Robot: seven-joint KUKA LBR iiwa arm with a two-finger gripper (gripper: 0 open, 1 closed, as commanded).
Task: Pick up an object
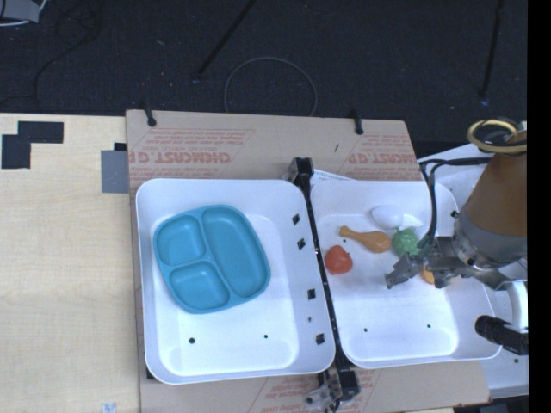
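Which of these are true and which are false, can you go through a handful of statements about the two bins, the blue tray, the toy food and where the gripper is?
1. The blue divided tray lies in the left bin. True.
2. The red toy sits on the blue divided tray. False: it lies on the floor of the right bin, near the divider between the bins.
3. The gripper is over the right bin. True.
4. The green toy is in the left bin. False: it is in the right bin, beside the white object.
5. The tan drumstick-shaped toy lies between the red toy and the green toy. True.
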